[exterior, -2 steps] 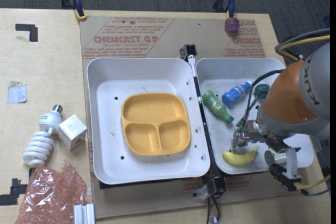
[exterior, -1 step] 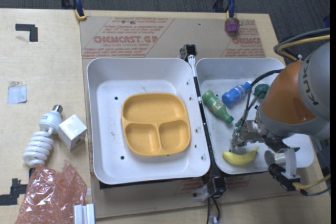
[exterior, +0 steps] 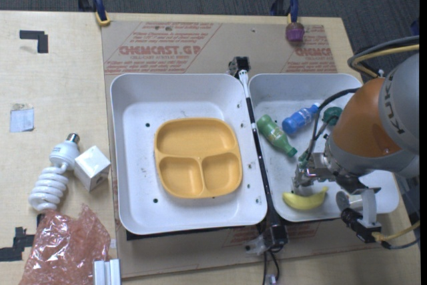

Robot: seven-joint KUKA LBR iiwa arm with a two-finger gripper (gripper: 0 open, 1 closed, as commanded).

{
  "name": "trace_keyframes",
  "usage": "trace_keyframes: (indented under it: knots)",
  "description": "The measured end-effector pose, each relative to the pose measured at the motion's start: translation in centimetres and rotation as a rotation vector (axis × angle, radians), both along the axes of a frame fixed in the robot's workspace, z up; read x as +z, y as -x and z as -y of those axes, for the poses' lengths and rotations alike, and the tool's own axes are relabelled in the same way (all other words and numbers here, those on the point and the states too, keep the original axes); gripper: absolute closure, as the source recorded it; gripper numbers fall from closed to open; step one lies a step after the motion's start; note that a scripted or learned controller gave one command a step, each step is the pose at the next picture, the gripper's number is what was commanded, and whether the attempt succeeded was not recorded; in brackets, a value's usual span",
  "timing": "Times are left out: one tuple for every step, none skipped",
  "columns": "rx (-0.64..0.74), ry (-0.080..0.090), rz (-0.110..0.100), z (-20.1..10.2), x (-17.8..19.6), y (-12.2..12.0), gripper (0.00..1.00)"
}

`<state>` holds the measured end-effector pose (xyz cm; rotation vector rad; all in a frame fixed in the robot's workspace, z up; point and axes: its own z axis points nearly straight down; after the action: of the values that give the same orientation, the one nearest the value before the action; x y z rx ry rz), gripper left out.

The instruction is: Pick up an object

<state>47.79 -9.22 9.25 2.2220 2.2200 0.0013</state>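
Note:
In the right bin (exterior: pixel 347 85) lie a yellow banana (exterior: pixel 304 200) near the front wall, a green bottle (exterior: pixel 275 134) and a blue bottle (exterior: pixel 299 119) further back. A dark teal object (exterior: pixel 331 115) peeks out beside the arm. My gripper (exterior: pixel 306 179) hangs low in the right bin, just above the banana's back edge and in front of the green bottle. The grey and orange arm (exterior: pixel 367 130) covers the bin's right half.
The left bin (exterior: pixel 127 143) holds a yellow divided plate (exterior: pixel 198 157). Left of the bins, on the bench, lie a spiral light bulb (exterior: pixel 53 178), a white cube (exterior: pixel 92 167) and a crumpled reddish bag (exterior: pixel 63 250). A purple clamp (exterior: pixel 295 31) sits at the back.

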Motion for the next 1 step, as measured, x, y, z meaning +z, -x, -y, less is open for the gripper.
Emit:
trace_keyframes:
  knots:
    - [-0.001, 0.0, 0.0, -0.01, 0.0, 0.0, 0.0]
